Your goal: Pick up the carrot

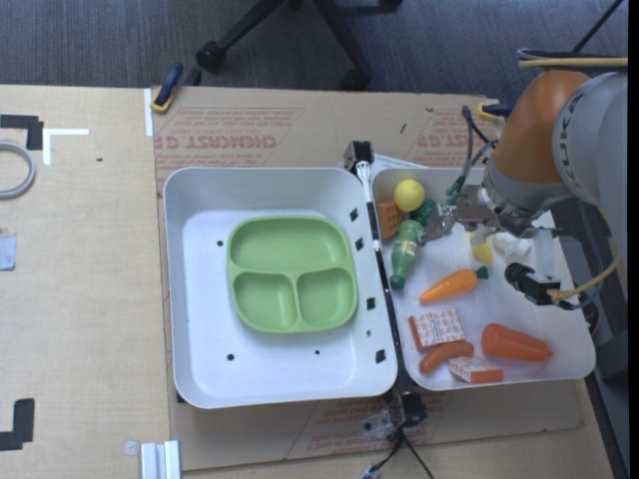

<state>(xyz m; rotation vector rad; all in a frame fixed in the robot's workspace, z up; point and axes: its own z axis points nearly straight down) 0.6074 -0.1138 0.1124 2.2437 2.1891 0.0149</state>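
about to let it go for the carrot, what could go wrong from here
1. The carrot lies tilted among clutter in the right bin; a green bottle sits to its left, so the gripper could bump or grab that instead.
2. A larger orange item and a sausage lie close by and look similar; the program might pick the wrong one.
3. The carrot tapers, so it may slip out.

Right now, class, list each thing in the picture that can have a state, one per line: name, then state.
carrot: lying flat in the right bin, not held
green bottle: lying on its side
lemon: resting at the bin's far end
sausage: lying flat
green tray: upright in the left bin, nothing in its compartments
claw: low over the right bin, beside the bottle
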